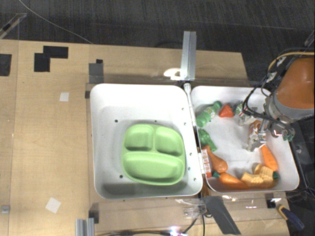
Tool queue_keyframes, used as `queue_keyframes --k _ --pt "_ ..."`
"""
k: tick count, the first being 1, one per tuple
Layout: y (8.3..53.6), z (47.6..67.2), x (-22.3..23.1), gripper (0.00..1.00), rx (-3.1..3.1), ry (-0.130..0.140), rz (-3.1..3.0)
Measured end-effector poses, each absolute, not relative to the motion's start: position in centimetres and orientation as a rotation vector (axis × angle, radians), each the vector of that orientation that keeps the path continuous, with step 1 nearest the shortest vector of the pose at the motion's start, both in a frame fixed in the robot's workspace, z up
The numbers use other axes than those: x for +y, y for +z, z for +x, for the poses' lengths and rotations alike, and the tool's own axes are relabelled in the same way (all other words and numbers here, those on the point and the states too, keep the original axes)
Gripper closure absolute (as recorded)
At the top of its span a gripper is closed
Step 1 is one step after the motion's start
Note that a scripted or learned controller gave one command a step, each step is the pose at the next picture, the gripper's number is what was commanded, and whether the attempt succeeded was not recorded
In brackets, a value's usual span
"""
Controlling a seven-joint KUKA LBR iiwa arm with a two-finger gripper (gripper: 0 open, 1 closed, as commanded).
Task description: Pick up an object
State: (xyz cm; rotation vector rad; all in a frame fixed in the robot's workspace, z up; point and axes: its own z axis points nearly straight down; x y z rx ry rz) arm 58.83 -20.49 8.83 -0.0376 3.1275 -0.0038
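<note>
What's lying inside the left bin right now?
The left bin holds a green sectioned plate, its three compartments bare. Whatever lies beneath the plate is covered and cannot be seen.

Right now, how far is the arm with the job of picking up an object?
Done: the gripper is down inside the right bin, among the toy food. In hand: nothing visibly lifted; the orange carrot beside it lies on the bin floor. Left: close on one item and raise it. The green tray lies in the left bin.
</note>
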Motion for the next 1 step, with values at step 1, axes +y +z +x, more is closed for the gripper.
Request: queue_keyframes --k 1 --pt "8.97 53.46 -18.82 0.00 3.128 -0.004 0.032"
